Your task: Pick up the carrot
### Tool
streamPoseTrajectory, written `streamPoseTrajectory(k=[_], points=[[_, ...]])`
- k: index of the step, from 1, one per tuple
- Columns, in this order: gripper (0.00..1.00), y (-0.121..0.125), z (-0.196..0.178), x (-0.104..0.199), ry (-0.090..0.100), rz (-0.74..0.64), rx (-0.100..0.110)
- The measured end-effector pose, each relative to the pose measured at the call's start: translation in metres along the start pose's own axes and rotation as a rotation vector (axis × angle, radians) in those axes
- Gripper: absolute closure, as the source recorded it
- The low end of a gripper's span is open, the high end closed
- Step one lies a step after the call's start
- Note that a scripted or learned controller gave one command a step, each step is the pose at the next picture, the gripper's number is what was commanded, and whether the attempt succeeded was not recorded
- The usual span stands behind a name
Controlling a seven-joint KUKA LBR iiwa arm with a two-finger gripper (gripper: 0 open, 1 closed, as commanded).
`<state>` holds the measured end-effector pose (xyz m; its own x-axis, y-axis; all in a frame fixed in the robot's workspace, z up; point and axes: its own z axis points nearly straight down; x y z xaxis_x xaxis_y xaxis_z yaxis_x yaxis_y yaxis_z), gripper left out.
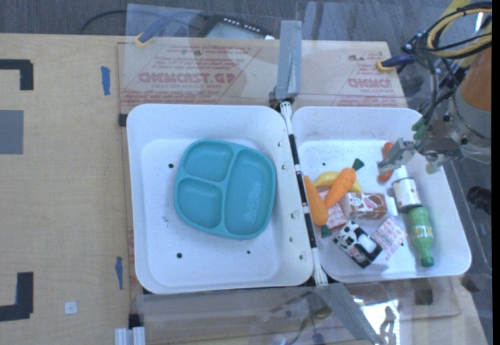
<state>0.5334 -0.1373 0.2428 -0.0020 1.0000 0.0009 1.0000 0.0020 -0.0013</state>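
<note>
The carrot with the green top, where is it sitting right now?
In the camera view, the carrot lies tilted in the right bin, near its left wall, leaning across a banana beside another orange piece.

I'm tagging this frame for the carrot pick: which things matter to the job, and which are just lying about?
Job:
carrot
gripper
right bin, where the carrot lies

Lying about:
second carrot
green bottle
banana
cow-print box
teal divided plate in the left bin
</note>
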Motion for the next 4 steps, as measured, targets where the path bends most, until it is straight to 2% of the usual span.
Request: streamPoseTrajectory(k=[1,2,3,4], points=[[0.00,0.037,0.132,0.015,0.000,-0.009,0.000],[0.00,0.024,0.149,0.035,-0.016,-0.209,-0.025],[0.00,-0.013,0.156,0.024,0.000,0.255,-0.005],[1.00,-0.012,0.145,0.022,-0.003,0.258,-0.010]])
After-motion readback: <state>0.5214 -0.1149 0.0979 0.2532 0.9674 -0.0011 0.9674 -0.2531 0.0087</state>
